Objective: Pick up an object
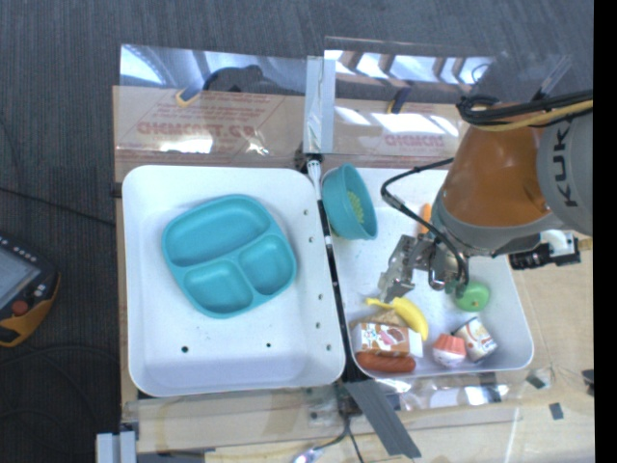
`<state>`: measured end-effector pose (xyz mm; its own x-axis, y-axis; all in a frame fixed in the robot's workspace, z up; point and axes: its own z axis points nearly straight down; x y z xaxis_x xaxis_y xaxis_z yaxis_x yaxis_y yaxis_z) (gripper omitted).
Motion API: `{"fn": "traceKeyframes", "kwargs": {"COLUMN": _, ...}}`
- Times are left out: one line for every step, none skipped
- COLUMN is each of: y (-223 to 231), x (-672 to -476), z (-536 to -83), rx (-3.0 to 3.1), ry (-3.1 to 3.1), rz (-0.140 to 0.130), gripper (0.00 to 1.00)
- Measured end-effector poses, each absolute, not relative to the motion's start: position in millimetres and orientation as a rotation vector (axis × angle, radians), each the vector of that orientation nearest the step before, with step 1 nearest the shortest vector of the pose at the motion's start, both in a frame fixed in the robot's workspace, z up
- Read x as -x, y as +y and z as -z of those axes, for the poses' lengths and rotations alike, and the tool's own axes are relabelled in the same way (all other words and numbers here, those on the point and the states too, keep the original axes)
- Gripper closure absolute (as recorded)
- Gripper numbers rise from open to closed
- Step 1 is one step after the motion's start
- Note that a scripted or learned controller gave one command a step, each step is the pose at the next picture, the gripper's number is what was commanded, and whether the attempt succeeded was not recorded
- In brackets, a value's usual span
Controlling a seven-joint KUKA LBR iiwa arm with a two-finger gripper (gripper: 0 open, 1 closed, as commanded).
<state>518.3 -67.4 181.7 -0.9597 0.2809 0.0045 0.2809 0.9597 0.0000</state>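
Note:
My gripper [420,280] hangs over the middle of the right bin [516,350], its two fingers spread apart with nothing between them. Just below it lies a yellow banana [406,314], partly on a red and white packet [383,337] with a brown sausage-like toy [388,362] at its lower edge. A green apple [472,295] sits right of the fingers. Two small cups [463,344] with red and white labels rest near the bin's lower right corner. A teal bowl [348,202] leans on its side at the bin's upper left. A bit of orange [425,214] peeks out beside the wrist.
The left bin [159,355] holds a teal three-compartment tray [229,254]. A metal divider [316,104] and cardboard backing stand behind the bins. A handheld device [19,292] lies on the floor at far left. The arm's orange band [496,177] covers the right bin's upper right.

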Motion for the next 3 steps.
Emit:
{"fn": "traceKeyframes", "kwargs": {"y": -121, "x": -501.0, "z": -120, "rx": 0.226, "ry": -3.135, "rz": -0.001, "gripper": 1.00}}
{"fn": "traceKeyframes", "kwargs": {"y": -122, "x": -511.9, "z": -129, "rx": 0.229, "ry": -3.176, "rz": -0.007, "gripper": 0.00}}
{"fn": "traceKeyframes", "kwargs": {"y": -103, "x": -521.4, "z": -92, "rx": 0.327, "ry": -3.150, "rz": -0.006, "gripper": 0.00}}
